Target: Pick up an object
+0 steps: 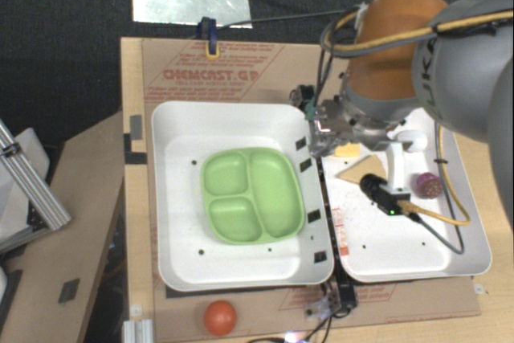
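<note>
My gripper [320,134] hangs low over the left edge of the right bin [401,257], close to the wall between the two bins. Just right of it lie a small yellow piece [347,150] and a flat tan wedge [358,167] on the bin floor. A purple ball [428,185] rests further right in the same bin. The arm's wrist hides the back part of that bin. Nothing can be seen held.
The left bin [177,253] holds a green divided plate [251,194] in its middle. An orange ball [219,317] sits on the bench in front of the left bin, outside it. A yellow cable [438,217] trails across the right bin's floor.
</note>
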You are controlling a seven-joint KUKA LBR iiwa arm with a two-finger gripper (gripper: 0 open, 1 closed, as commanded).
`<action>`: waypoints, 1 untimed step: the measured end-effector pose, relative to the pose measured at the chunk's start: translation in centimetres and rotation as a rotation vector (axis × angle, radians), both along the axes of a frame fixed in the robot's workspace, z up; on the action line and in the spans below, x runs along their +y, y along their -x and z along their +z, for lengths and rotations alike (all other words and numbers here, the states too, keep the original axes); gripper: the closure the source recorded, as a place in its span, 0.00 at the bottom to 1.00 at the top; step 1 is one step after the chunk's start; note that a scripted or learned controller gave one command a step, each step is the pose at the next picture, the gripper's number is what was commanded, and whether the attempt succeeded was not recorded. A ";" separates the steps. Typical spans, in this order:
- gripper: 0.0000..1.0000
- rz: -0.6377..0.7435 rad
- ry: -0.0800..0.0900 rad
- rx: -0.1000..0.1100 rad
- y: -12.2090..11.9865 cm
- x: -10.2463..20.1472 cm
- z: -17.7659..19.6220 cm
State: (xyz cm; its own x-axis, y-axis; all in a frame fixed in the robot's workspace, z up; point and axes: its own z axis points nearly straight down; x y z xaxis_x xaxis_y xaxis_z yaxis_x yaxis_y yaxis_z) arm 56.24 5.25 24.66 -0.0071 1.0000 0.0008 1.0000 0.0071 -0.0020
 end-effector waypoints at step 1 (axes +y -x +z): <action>1.00 0.003 -0.001 -0.002 1.6 5.2 0.4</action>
